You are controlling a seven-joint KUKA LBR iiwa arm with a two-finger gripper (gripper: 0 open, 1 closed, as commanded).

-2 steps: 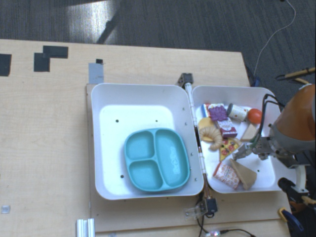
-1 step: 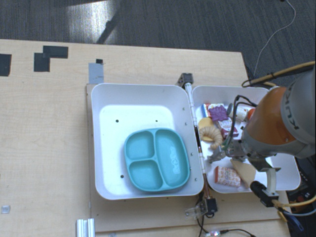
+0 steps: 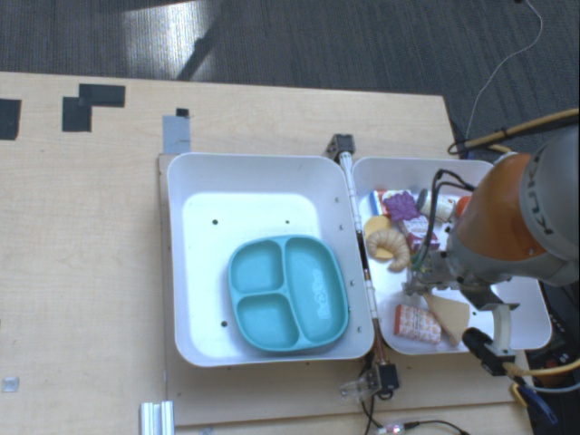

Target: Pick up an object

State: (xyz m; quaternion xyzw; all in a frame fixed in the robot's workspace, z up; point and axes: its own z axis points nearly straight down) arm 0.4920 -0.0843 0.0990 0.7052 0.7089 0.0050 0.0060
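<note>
Item: one grey arm with orange band [image 3: 497,214], entered from the right and lowered into the right bin [image 3: 542,326]; its gripper [image 3: 419,282] stood low among the contents at the bin's middle, the pincer's state impossible to tell, being hidden under the wrist and cabling. Candidate objects, all in the right bin: a croissant-shaped pastry toy [image 3: 387,241] at the left side, just beside the gripper; a purple grape-like piece [image 3: 399,207] at the far end, touching a red-and-white wrapper [image 3: 420,234]; a red-patterned packet [image 3: 416,323] at the near end, touching a tan wedge [image 3: 450,313] on its right; a small white-and-orange item [image 3: 448,208] at the far right, partly covered by the arm. Progress, as judged: nothing was seen lifted or between fingers, so the pick stood not yet done; approach seemed complete, with closing, grasp and raising left. Obstacles: objects lay crowded and touching, so a neighbour could be nudged or caught; the divider between bins stood close on the left. Other stock: left bin [image 3: 208,184] holding a teal three-compartment plate [image 3: 288,292] toward its near side; wooden bench [image 3: 82,270]; dark tape marks [image 3: 91,105] at the far left.
</note>
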